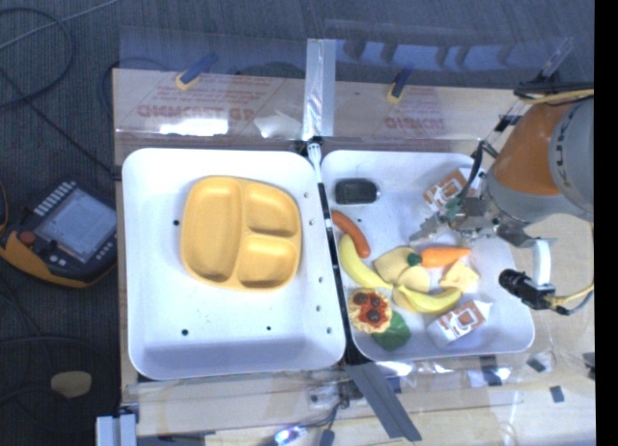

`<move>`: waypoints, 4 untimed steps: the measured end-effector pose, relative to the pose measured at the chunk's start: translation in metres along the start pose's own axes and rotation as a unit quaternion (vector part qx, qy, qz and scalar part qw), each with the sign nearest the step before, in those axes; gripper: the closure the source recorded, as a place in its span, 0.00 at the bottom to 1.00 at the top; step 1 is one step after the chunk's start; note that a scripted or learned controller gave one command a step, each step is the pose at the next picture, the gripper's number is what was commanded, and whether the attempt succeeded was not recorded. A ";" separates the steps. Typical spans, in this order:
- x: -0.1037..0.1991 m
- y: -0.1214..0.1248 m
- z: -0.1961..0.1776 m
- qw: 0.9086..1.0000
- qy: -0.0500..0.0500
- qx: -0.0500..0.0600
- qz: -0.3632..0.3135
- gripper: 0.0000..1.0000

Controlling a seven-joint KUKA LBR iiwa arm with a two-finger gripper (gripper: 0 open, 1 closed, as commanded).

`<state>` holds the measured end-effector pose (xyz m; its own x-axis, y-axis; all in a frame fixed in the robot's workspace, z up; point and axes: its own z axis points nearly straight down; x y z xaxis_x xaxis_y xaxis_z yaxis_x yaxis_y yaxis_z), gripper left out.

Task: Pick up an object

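- Gripper [446, 225] low in the right bin [406, 176], just above the carrot [445, 256]; whether it is open or clenched I cannot tell.
- Carrot hemmed in by a pear [394, 263], bananas [386, 283] and a cheese wedge [462, 277].
- Sausage [350, 233] and a black object [355, 190] lie further left.
- Yellow tray [240, 232] sits in the left bin [154, 328].

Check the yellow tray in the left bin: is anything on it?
The yellow tray in the left bin shows three bare compartments, nothing resting in them. Whatever lies beneath the tray is covered by it.
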<state>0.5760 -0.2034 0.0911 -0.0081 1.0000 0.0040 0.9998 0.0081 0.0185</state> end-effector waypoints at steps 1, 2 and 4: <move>0.000 -0.049 -0.002 0.999 -0.002 0.001 -0.035 0.00; 0.043 -0.086 -0.002 0.995 -0.006 0.001 -0.098 0.00; 0.088 -0.011 0.001 0.994 -0.003 0.004 -0.110 0.00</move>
<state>0.5642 -0.1150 0.0900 -0.2275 0.9738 -0.0057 0.9737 0.2275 0.0104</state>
